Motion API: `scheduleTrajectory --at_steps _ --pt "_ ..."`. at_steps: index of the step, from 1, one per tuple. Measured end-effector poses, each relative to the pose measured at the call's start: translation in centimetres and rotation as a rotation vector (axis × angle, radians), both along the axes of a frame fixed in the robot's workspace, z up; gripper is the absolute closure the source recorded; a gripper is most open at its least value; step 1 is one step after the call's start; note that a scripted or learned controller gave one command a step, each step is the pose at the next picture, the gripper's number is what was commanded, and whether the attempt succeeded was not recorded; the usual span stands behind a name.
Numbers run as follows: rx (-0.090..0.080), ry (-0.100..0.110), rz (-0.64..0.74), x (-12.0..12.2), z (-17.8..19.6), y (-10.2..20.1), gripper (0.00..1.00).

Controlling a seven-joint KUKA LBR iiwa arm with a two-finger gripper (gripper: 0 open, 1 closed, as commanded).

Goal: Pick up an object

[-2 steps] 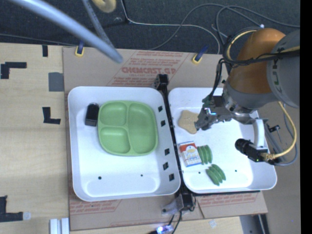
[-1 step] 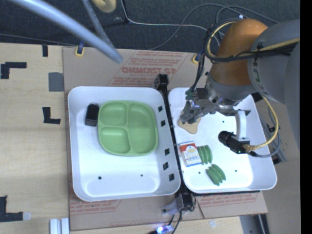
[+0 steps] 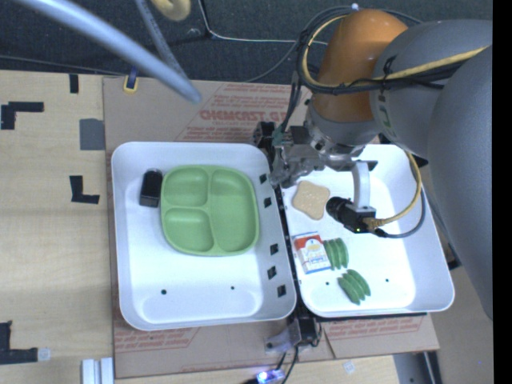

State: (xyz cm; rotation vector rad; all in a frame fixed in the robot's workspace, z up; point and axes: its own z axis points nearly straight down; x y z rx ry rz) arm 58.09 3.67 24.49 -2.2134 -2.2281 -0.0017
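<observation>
My gripper (image 3: 290, 166) hangs over the far left corner of the right bin (image 3: 424, 282), under the orange band of the arm. Just in front of it lies a tan slice of bread (image 3: 311, 200). Closer to the near edge sit a small red and white packet (image 3: 312, 252), a green pea pod (image 3: 338, 251) and a second green pod (image 3: 354, 286). In the left bin (image 3: 136, 238) rests a green divided plate (image 3: 211, 210) with a small black block (image 3: 150, 188) at its left.
A black fitting with a yellow cable (image 3: 352, 214) hangs from the arm over the right bin. The bulky grey arm covers the bin's far right. Black clips line the rims between the two bins. Cardboard lies under both bins.
</observation>
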Motion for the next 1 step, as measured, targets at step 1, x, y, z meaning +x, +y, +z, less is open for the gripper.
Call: scheduleTrajectory --at_steps 1 --pt "-0.002 0.002 -0.002 1.96 -1.72 4.46 1.00"
